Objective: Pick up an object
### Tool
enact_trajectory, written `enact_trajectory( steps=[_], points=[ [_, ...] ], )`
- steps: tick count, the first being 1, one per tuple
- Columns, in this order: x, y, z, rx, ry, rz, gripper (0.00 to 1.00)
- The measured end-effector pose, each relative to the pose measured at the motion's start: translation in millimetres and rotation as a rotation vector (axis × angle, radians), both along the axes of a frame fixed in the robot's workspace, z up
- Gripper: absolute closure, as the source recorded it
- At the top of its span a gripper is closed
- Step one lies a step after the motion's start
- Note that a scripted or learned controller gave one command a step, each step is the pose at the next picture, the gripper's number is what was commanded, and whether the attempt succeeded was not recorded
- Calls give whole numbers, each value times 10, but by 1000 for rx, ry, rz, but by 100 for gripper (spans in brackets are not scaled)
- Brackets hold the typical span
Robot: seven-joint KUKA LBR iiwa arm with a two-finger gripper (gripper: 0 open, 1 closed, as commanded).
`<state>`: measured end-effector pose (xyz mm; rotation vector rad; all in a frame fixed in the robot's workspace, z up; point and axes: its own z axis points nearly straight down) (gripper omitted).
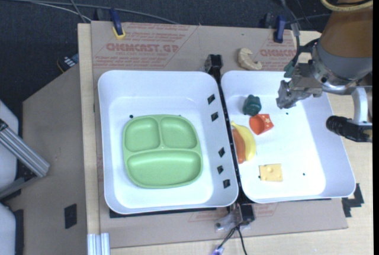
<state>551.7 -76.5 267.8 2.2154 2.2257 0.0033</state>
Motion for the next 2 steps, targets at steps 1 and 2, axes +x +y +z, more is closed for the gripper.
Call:
enact_trajectory(
  steps=[1, 2],
  points=[
    [181, 443, 16, 0, 0, 0, 100],
    [336, 914, -176, 0, 3, 0, 100]
  ],
)
